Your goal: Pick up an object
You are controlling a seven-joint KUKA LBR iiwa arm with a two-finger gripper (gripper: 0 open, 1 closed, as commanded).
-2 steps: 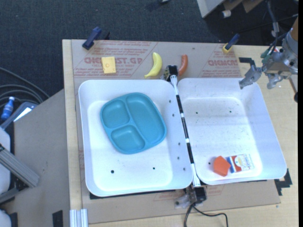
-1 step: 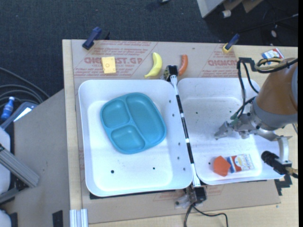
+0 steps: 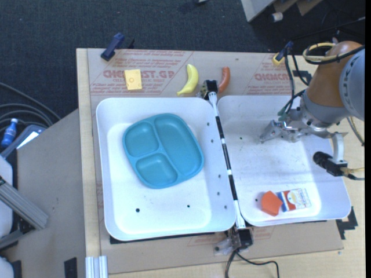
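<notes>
The tool (image 3: 277, 131) hangs over the right bin (image 3: 249, 114) toward 12 o'clock; its state I cannot tell. At that bin's 6 o'clock lie an orange block (image 3: 270, 203) touching a small packet (image 3: 297, 199). The left bin (image 3: 110, 155) holds a blue divided plate (image 3: 163, 150).

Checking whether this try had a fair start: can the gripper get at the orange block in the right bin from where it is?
Probably yes. The gripper hangs over the right bin, and the orange block lies nearer the front, touching only a flat packet, with bare floor between.
</notes>
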